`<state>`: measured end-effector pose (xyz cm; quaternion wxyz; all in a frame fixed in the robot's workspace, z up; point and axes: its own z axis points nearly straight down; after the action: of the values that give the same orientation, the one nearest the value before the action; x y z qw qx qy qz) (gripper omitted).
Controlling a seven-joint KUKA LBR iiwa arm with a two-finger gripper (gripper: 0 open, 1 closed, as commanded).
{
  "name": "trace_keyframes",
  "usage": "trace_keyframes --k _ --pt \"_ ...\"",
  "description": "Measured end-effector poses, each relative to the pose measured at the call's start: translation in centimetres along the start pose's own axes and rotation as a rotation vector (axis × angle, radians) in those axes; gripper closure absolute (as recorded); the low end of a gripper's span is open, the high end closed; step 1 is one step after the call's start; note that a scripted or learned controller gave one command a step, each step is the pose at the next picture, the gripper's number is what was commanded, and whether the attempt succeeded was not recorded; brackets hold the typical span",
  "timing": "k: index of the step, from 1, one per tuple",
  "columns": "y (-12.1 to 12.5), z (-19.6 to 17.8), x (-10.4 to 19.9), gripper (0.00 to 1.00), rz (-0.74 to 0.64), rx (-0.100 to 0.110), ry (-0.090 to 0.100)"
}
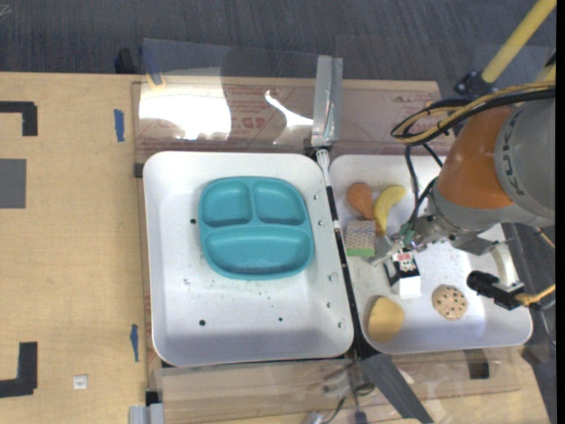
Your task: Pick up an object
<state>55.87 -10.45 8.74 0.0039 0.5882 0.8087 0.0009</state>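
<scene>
Arm reaching down into the right bin among the small items.

Two white bins: the left bin holds one teal divided plate; the right bin holds one banana, one orange-brown piece, one grey-green sponge block, one tan rounded piece and one cookie. The gripper hangs low between sponge block and cookie; how far its jaws stand apart, and whether anything is gripped, cannot be told.

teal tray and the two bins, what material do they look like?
Teal tray: likely moulded plastic, matte with a soft sheen; rounded compartment ridges, uniform colour. Left bin and right bin: look like white plastic, smooth and semi-gloss, with rounded rims; painted metal can't be excluded.
</scene>
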Motion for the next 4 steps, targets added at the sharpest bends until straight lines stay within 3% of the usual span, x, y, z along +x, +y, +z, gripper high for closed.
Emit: trace_keyframes --k 1,2,3,4 --pt "2.0 0.1 -1.5 0.0 0.05 0.0 0.001" --pt "-3.3 0.0 -0.1 0.0 0.28 0.001 0.003" --pt "-3.1 -1.1 0.0 1.0 0.278 -0.003 0.002" --pt "0.5 -10.0 7.7 1.0 0.106 0.0 0.005"
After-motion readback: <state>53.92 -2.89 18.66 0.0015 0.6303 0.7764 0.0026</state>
